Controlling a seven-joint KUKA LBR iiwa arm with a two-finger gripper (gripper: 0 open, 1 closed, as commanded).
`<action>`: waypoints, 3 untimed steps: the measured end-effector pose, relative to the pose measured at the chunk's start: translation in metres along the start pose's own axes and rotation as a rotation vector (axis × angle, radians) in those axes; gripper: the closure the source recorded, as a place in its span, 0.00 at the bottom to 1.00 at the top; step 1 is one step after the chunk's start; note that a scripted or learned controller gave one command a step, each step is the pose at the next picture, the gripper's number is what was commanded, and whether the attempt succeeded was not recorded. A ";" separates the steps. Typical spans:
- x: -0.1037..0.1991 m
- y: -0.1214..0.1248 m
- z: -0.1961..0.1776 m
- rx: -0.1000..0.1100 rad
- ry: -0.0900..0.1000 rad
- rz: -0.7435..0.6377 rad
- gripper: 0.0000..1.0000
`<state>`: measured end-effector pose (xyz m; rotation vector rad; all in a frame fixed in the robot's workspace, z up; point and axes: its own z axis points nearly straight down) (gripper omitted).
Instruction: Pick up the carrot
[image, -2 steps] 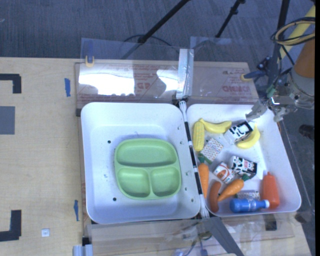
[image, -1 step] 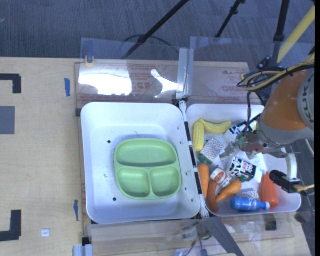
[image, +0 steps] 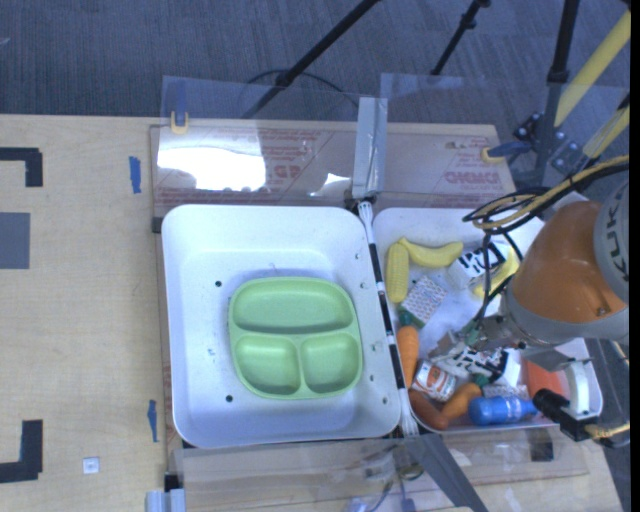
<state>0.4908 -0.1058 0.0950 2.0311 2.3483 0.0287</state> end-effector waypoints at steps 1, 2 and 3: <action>-0.002 0.004 -0.012 -0.012 -0.006 0.002 1.00; 0.015 0.021 -0.088 0.043 0.002 0.659 1.00; -0.003 0.026 -0.025 0.010 0.002 0.927 1.00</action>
